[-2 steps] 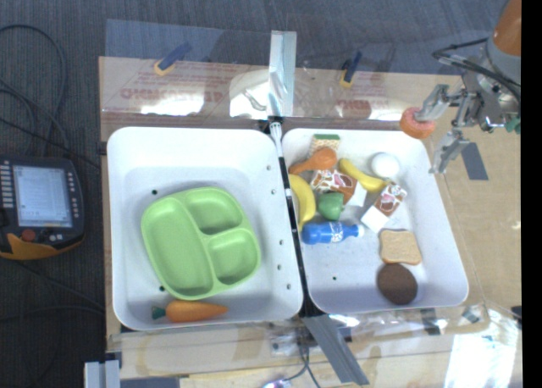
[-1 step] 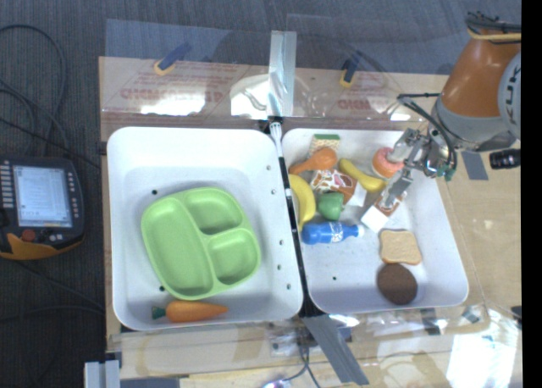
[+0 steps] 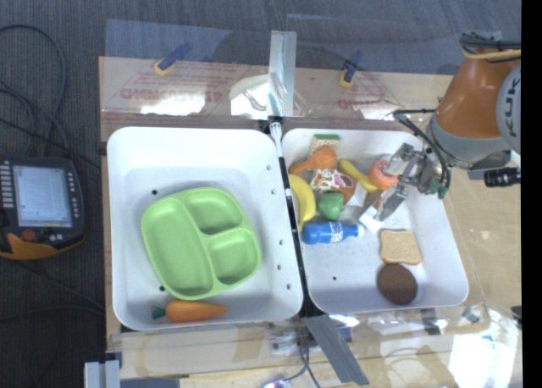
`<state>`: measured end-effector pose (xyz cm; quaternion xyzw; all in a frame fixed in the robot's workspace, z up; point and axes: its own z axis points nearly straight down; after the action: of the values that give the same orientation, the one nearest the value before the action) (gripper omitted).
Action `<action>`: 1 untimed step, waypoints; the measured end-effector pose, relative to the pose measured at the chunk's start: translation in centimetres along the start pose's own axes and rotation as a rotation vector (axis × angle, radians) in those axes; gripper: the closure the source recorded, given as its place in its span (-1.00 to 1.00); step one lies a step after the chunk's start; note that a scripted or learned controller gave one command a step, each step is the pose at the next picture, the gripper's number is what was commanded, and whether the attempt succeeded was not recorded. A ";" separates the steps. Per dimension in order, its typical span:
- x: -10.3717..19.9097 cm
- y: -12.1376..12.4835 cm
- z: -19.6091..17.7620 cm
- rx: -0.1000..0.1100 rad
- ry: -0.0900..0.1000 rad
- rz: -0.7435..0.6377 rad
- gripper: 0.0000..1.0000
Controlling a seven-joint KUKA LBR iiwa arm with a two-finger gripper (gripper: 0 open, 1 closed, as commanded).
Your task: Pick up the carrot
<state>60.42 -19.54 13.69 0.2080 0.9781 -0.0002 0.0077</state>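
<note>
An orange carrot [image 3: 196,311] with a dark green stub lies along the front wall of the left bin [image 3: 127,157], just below the green divided plate [image 3: 200,241]. A second orange, carrot-like toy [image 3: 319,158] with a green top lies at the back of the right bin [image 3: 440,242]. My gripper [image 3: 388,203] hangs over the right bin's middle right, far from the left bin's carrot. Its fingers point down and left and stand open with nothing between them. A small red-orange piece [image 3: 382,174] sits right beside it.
The right bin also holds a yellow banana [image 3: 303,197], a green piece [image 3: 330,205], a blue bottle [image 3: 326,232], a slice of bread [image 3: 399,247] and a brown round cookie [image 3: 396,283]. A teach pendant [image 3: 38,205] lies left of the bench.
</note>
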 end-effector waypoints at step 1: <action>-1.3 0.9 3.9 0.000 0.005 0.076 -1.00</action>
<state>62.04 -19.30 9.80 0.2449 0.9695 0.0008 0.0054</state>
